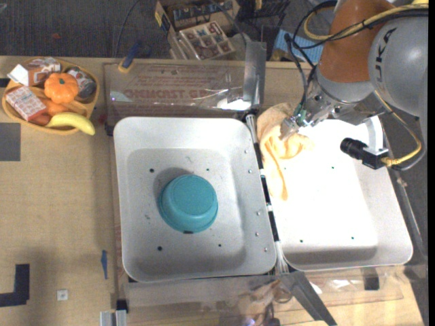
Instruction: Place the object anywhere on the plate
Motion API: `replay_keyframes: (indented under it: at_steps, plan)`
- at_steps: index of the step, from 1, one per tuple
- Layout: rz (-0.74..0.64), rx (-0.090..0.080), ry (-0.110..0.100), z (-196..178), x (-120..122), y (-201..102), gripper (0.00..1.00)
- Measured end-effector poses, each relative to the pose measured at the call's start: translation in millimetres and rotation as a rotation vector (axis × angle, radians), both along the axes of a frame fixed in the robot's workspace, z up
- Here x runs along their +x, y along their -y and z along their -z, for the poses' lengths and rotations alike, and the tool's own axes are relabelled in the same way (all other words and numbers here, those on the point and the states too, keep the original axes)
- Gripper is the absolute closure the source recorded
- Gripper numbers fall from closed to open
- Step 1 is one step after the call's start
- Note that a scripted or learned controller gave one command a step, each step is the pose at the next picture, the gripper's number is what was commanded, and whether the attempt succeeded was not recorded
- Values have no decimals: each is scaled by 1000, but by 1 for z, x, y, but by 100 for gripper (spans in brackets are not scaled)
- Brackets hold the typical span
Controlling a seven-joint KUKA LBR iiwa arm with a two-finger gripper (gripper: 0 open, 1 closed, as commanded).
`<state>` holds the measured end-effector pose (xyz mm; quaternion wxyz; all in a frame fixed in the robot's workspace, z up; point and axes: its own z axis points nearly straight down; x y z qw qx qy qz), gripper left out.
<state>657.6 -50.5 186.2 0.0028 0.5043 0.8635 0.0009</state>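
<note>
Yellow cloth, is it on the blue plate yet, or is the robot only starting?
Only starting. Nothing looks done: the teal plate sits alone in the left bin. In hand: the gripper is down at the yellow cloth, which lies draped at the left edge of the right bin; I can't tell whether it has a grip. Left to do: lift the cloth, carry it over, and set it on the plate.

1. A round teal plastic plate (pixel 189 202) lay upside down near the middle of the left white bin.
2. A limp pale-yellow cloth (pixel 277 156) draped over the right bin's far left corner.
</note>
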Motion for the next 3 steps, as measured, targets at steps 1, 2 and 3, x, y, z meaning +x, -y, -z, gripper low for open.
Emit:
replay_keyframes:
  at_steps: [1, 2, 3]
  plan:
    - [1, 0, 0, -40, 1, 1, 100]
    - [-396, 0, -3, -39, -4, -53, 100]
    - [-792, -1, -2, -33, -14, -101, 100]
